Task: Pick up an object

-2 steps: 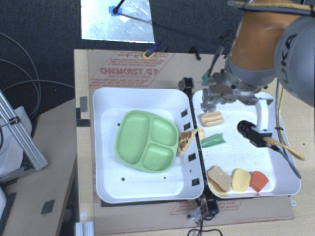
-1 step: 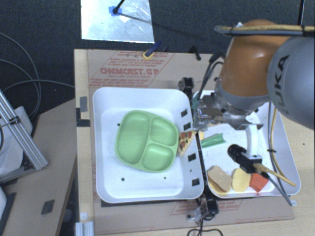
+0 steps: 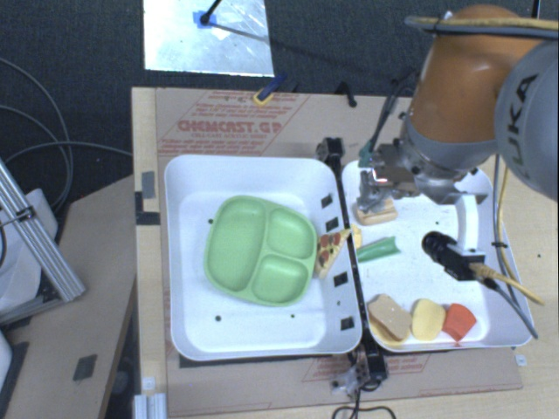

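Tan block (image 3: pixel 377 216): was touched from above by the claw (image 3: pixel 374 201).
Claw state: could not be told.
Risk: block might be nudged aside, not gripped.

A flat tan block (image 3: pixel 377 216) lies in the right bin's upper left.

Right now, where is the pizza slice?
In the camera view, the pizza slice lies at the divider between the two bins, just right of the green divided plate and left of the green stick.
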